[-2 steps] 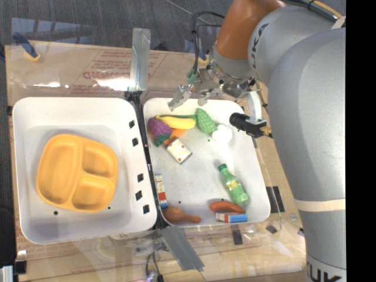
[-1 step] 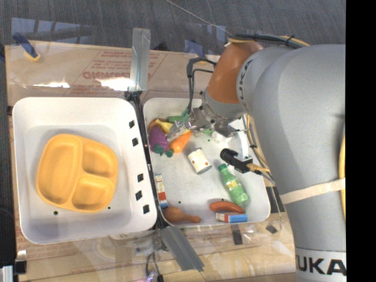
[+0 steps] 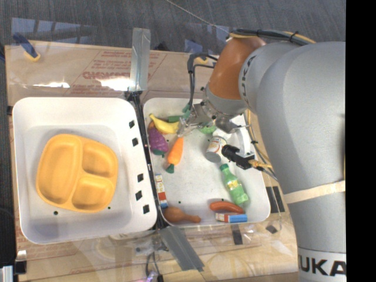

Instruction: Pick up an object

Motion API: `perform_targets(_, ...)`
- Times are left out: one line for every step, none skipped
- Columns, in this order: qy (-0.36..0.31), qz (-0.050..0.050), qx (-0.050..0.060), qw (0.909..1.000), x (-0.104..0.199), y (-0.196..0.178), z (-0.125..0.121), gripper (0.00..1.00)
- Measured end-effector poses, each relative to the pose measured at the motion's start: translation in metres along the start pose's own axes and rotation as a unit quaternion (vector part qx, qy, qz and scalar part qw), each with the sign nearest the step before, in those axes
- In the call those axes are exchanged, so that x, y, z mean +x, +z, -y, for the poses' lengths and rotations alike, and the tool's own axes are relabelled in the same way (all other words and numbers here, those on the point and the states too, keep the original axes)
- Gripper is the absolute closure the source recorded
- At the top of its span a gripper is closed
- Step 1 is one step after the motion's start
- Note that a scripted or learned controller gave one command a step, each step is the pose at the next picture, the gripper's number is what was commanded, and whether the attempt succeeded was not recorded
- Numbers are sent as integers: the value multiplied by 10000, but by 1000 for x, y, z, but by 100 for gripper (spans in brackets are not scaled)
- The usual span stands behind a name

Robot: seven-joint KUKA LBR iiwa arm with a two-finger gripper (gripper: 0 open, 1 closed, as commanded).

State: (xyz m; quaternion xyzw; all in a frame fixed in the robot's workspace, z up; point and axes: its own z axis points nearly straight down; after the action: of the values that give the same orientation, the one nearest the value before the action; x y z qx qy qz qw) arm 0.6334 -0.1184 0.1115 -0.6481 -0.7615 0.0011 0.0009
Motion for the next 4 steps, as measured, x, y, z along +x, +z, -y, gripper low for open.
perform_targets(1248,2,-45,9922,33,-148,-7,100)
perform_targets(1250,-3,-4,9922,33,-143,-5,0)
perform_targets(1456,-10,47,9893,29,-44,32,0)
perform_targets(1427,15,10,9898,11,21,43,0)
